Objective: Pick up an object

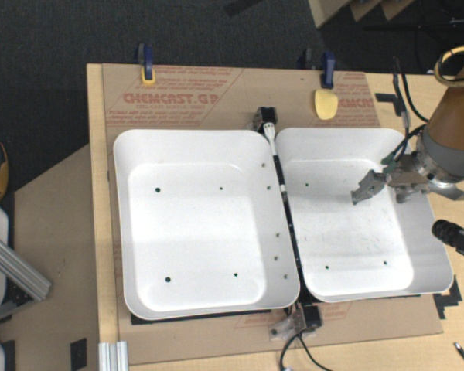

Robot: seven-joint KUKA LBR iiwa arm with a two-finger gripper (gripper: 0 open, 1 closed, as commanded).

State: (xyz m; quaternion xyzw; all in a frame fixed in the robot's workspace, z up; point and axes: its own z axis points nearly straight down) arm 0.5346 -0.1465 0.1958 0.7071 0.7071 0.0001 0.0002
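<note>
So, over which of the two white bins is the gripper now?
The right bin, the one on the arm's side. The gripper is over its upper part; the left bin lies beyond the divider.

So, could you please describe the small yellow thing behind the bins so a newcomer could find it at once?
Start at the right white bin, where the gripper hangs. Look just past its far rim, on the brown board. The yellow piece lies there below a blue clamp, the only pale rounded thing there.
</note>
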